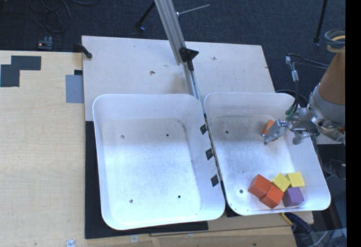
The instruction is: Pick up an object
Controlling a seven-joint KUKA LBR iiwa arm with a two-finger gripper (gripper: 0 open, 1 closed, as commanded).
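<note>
My gripper (274,132) hangs over the right bin (237,113), reaching in from the right near that bin's far right side. A small orange block (268,126) sits right against the gripper's tip on its left; whether it is held or just lies beside the tip is unclear. In the bin's near right corner lies a cluster of blocks: two red-orange ones (260,185) (273,195), two yellow ones (281,181) (295,179) and a purple one (293,197).
The left bin (107,127) stands beside the right one, with a divider carrying black clips (209,153) between them. A slanted metal rail (169,20) rises from behind the bins. The arm's orange band (338,79) is at the right edge.
</note>
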